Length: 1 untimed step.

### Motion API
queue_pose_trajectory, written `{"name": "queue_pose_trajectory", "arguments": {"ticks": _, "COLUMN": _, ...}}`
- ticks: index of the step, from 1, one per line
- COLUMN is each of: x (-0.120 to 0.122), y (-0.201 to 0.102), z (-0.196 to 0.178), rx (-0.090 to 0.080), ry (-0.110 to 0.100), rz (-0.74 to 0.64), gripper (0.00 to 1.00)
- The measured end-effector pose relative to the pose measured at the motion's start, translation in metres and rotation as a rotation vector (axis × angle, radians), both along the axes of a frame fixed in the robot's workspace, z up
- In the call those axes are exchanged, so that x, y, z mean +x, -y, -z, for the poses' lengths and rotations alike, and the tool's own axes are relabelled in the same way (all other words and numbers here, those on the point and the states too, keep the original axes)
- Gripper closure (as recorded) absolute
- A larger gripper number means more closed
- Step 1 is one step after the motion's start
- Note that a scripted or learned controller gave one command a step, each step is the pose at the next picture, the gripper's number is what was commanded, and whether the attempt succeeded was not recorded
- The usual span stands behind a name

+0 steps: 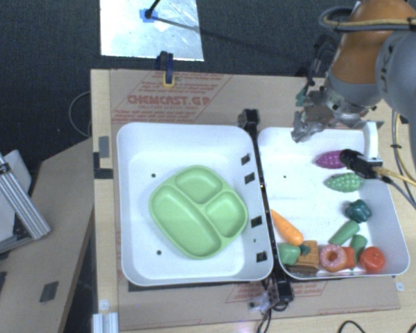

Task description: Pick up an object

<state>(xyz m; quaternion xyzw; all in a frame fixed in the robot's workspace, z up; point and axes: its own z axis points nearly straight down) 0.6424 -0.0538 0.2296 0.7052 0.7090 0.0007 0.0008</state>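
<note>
Grey end effector hovers over the right bin's far edge, just behind the purple fruit; grip state unclear.

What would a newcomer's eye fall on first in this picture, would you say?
Probably the green divided plate, lying alone in the left bin. Next, the heap of toy food along the right bin's near and right sides: an orange carrot, a pink donut, a red tomato. The claw hangs over that bin's far edge.
</note>
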Motion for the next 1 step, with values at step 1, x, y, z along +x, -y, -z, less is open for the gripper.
{"name": "queue_pose_trajectory", "arguments": {"ticks": 1, "x": 0.0002, "y": 0.0125, "z": 0.0107, "rx": -0.001, "ry": -0.001, "rz": 0.005, "gripper": 1.0}}
